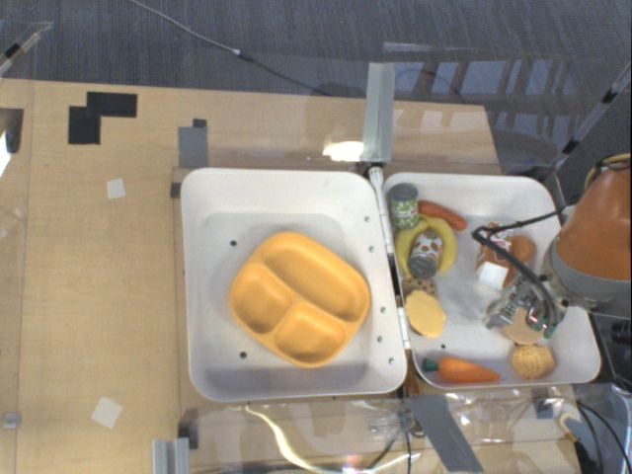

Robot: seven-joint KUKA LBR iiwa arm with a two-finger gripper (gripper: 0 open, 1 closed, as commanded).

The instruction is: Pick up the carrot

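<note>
The carrot [465, 370] lies flat along the near edge of the right bin [568, 368], stalk end toward the divider and point toward a round tan item [532, 361] in the near right corner, and nothing touches it, so we judge the pick as not yet made. A second orange, carrot-like piece [441, 214] rests at the far side of the same bin beside a small green-topped can [402, 205]; either could be meant, though the near one looks the more plainly a carrot to us. Between them sit a banana [447, 248] curled round a second can [425, 255], a pale yellow disc [426, 314] and a brownish cookie-like piece [419, 286]. The gripper [513, 310] hangs over the right half of this bin, above and to the right of the near carrot and apart from it; whether it is spread or closed we cannot tell, as cables and bright parts clutter it. The left bin [197, 265] holds a yellow divided plate [299, 297]. What remains, as we see it, is everything: shifting over the carrot, descending, closing and lifting.
</note>
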